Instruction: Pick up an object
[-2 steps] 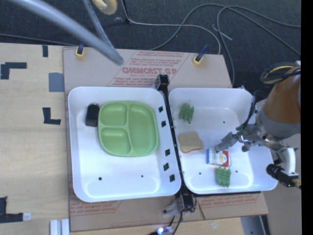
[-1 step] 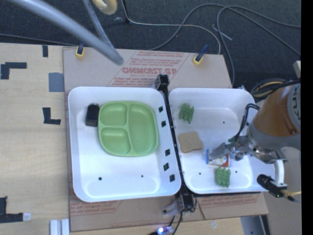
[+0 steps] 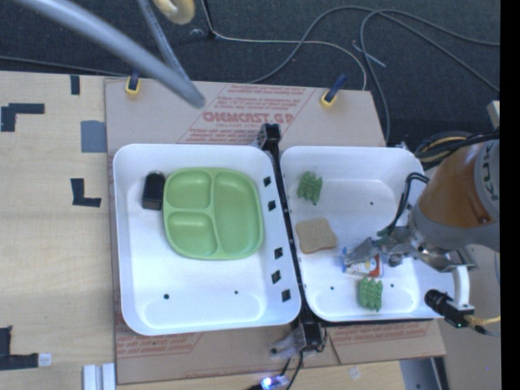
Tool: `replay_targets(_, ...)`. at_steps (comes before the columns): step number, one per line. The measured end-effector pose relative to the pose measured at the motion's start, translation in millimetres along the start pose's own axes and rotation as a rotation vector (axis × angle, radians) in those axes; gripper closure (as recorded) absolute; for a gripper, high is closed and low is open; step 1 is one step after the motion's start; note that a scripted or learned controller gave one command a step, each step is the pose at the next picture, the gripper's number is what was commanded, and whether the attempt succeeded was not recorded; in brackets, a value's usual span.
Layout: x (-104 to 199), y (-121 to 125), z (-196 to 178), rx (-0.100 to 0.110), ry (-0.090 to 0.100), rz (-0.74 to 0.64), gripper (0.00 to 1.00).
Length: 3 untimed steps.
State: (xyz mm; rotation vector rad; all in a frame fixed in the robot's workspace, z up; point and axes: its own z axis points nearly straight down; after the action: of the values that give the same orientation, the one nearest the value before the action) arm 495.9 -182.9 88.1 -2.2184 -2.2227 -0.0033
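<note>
Three small items lie in the right bin (image 3: 390,162), likely light; gripper (image 3: 363,260) sits low among them, grip state indiscernible.

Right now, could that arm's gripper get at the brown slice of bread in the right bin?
Probably yes. The bread slice lies flat in the right bin with nothing on top of it, and the gripper hangs just beside it, over the same bin.

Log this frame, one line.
gripper: low in right bin | fingers: unclear | nearby: toast, green toy | left bin: plate
</note>
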Motion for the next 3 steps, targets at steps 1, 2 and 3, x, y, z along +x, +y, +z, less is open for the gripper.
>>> replay_targets(1,-1,4,-15,-0.013,-0.004,0.001,1.00)
replay_targets(2,7,7,-74,-0.004,-0.004,-0.001,1.00)
replay_targets(3,-1,2,-126,-0.004,-0.005,0.001,1.00)
